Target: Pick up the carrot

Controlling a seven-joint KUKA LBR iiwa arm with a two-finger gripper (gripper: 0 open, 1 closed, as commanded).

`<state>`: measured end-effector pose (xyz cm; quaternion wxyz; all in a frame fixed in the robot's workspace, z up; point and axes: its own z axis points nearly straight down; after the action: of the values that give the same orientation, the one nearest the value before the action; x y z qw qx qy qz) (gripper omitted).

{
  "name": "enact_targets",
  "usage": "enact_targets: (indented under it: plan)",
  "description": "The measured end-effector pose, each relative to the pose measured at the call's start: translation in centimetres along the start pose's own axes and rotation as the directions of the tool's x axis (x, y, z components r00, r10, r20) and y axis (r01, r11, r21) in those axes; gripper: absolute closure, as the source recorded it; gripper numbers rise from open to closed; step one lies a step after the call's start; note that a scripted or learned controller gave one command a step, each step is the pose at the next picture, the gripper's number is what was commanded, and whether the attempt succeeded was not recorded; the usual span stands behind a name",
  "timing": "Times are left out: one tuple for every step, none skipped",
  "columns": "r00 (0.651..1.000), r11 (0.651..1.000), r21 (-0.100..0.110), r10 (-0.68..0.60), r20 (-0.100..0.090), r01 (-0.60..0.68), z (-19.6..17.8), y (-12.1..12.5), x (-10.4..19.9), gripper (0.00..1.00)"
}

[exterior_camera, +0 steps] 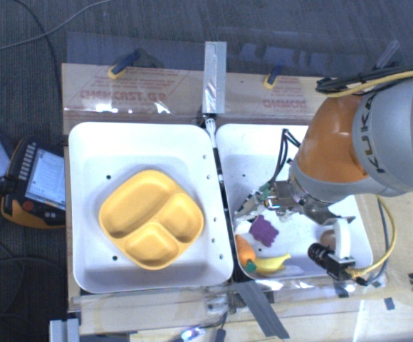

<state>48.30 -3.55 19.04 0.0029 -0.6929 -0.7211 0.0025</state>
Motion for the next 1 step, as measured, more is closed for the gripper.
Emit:
enact_targets:
  plan:
    - [0.973,0.973,-0.006,0.231,0.001,-0.231,-2.89,0.02,-1.81,0.0]
